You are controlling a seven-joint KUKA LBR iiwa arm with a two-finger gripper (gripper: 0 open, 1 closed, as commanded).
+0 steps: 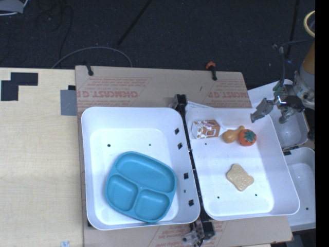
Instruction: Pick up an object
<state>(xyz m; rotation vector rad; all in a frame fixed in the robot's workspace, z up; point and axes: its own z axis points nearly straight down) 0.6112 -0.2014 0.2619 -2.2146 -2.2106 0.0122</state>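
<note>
The right bin (267,202) holds a small white and brown packet (205,129), a yellow-orange gourd-shaped toy (231,135), a red tomato toy (248,137) touching it, and a tan toast-shaped piece (239,177). My gripper (272,113) hangs over the bin's far right corner, above and to the right of the tomato. Its fingers are spread open with nothing between them.
In the left bin (97,133) lies a blue divided plate (140,186). A black divider with clips (186,158) runs between the two bins. Brown cardboard (154,89) lies under them, and clear containers (292,133) stand just right of the right bin.
</note>
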